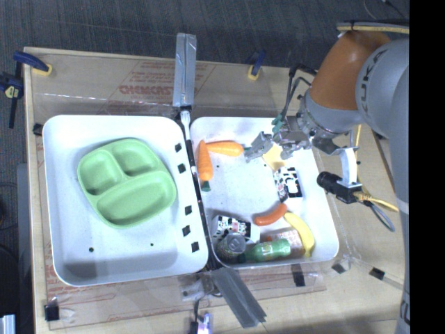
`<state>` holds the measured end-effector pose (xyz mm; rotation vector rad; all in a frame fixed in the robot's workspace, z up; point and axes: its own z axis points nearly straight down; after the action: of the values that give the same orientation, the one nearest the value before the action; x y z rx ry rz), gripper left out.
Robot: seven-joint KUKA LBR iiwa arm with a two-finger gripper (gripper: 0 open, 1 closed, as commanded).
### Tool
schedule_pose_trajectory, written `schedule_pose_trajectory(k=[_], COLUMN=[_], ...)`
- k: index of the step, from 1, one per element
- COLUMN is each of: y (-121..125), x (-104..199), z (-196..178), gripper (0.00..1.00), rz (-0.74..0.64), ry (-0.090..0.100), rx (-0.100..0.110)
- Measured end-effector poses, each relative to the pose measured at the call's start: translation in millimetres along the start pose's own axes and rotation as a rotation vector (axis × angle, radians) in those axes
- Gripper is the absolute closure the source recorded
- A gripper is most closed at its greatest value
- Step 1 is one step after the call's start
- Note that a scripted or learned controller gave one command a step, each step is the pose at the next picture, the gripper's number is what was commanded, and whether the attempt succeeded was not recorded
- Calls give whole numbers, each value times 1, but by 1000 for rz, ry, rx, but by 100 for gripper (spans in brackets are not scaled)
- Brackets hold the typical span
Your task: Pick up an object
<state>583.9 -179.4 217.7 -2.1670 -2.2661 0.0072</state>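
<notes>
My gripper [259,147] hangs over the upper middle of the right bin [243,186], just right of a horizontal orange carrot [222,147]. A second orange carrot [204,161] lies upright along the bin's left wall. A small yellow piece [272,161] shows just below the gripper, partly hidden by it. Lower down lie a red sausage [269,215], a yellow banana [300,231], a green bottle [268,250], a round can [233,243] and a black-and-white packet [287,182]. Nothing shows held in the gripper.
The left bin [62,242] holds a green divided plate [126,181]. A patterned packet [231,225] sits above the can. The grey arm with its orange band [348,68] reaches in from the upper right. Black clips line the divider between the bins.
</notes>
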Motion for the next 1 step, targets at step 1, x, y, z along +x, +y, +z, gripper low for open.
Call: schedule_pose_trajectory(k=[1], y=[1], x=[-31], z=[52], gripper=[0], rz=[10], ry=[1], rx=[2])
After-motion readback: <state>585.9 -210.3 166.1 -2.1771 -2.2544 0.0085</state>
